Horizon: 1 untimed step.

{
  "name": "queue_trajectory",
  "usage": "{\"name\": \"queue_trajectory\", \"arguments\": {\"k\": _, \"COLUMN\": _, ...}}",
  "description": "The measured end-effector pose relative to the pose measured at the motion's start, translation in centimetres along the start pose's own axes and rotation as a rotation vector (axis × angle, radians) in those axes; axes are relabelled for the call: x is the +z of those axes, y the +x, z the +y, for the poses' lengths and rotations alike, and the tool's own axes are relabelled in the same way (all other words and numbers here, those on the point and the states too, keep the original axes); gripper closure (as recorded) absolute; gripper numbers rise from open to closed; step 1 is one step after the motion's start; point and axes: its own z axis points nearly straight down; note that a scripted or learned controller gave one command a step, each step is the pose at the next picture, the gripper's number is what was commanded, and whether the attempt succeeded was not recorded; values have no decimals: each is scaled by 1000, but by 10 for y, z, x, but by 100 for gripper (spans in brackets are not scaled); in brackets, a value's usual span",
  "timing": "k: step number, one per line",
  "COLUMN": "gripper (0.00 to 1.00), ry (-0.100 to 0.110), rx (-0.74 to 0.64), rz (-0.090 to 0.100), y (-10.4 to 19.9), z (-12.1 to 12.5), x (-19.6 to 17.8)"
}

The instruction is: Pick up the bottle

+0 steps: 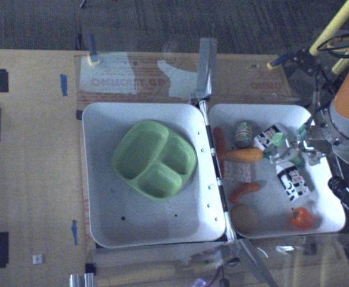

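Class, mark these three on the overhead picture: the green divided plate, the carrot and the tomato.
green divided plate (140, 143): camera view, on the floor of its upper-left compartment.
carrot (244, 155): camera view, on the middle of its orange body.
tomato (302, 218): camera view, on the centre of its red skin.

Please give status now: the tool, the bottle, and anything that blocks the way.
Tool low in right bin, fingers unclear. Bottle lying just below it, not held. Carton and carrot close beside.
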Motion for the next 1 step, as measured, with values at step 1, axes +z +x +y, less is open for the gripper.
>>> {"name": "queue_trajectory", "arguments": {"k": 1, "gripper": 0, "ry": 0, "rx": -1, "rz": 0, "y": 18, "z": 23, "x": 34}}
